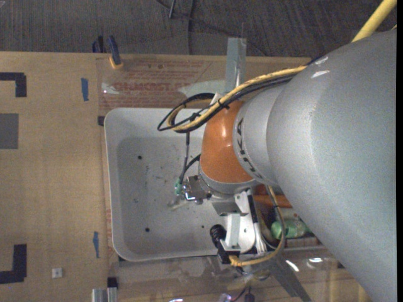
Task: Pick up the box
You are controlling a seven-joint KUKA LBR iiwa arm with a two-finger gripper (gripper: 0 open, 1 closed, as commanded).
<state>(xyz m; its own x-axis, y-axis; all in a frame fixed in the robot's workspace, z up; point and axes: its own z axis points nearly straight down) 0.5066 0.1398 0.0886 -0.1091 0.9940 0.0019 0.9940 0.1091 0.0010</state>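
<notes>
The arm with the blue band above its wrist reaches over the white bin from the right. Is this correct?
Not quite: the band above the wrist is orange, not blue, as the camera view shows. The rest holds: the grey arm reaches from the right over the white bin.

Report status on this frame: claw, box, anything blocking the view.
Claw hidden under the wrist, state unreadable. Arm hangs over the white bin. Box not made out; orange and green items peek out beneath the arm. Arm blocks most of the bins.
</notes>
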